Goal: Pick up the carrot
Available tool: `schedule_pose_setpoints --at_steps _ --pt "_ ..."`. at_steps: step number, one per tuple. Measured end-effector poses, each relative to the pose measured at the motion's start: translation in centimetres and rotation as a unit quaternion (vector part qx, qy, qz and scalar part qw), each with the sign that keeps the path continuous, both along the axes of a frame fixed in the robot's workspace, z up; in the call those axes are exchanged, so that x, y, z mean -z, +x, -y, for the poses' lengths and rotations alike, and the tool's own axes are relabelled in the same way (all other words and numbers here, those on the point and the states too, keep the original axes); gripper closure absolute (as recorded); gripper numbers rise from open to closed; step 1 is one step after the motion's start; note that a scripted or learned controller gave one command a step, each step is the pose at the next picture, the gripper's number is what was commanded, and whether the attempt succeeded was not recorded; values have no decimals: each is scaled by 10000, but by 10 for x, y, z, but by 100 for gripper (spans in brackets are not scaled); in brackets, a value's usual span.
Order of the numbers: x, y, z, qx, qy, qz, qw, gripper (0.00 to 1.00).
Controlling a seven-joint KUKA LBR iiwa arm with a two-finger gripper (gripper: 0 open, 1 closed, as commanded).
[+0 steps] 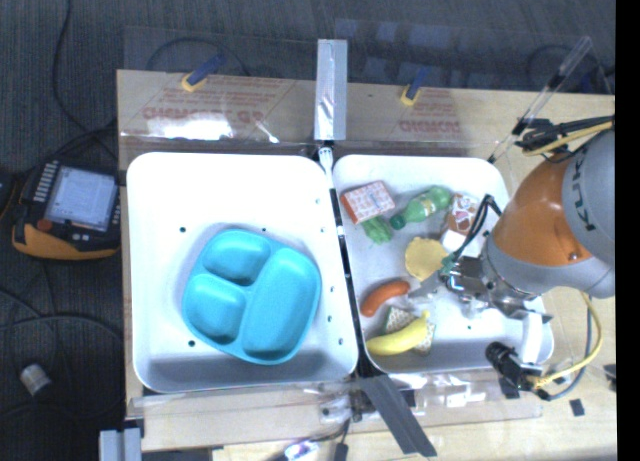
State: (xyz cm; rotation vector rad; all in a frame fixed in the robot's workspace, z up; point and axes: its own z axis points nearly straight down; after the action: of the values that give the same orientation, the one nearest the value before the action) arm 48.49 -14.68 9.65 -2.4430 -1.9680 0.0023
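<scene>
The carrot [384, 296], a short orange-red piece, lies in the right bin [480, 171] near its left wall, just above a yellow banana [400, 337]. My gripper [455, 274] hangs low over the middle of the right bin, a little to the right of the carrot and slightly above it in the view. Nothing shows between the gripper and the carrot but bare bin floor. The grey arm with its orange band [535, 224] covers the right part of that bin.
In the right bin also lie a pink box [366, 199], a green bottle [420, 206], a small green piece [379, 231], a yellow flat item [424, 257] and a red-white pack [463, 213]. The left bin [160, 189] holds a blue divided plate [250, 294].
</scene>
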Motion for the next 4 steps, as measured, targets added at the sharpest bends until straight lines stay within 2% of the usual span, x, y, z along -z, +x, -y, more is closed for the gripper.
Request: schedule_pose_setpoints --at_steps 1,2,3,4 --pt "0 0 0 1 2 -2 10000 0" --pt "-7 0 -2 -7 19 -22 10000 100" --pt "-7 0 -2 -7 19 -23 10000 0" --pt "-47 29 31 -368 -5 2 9993 0"
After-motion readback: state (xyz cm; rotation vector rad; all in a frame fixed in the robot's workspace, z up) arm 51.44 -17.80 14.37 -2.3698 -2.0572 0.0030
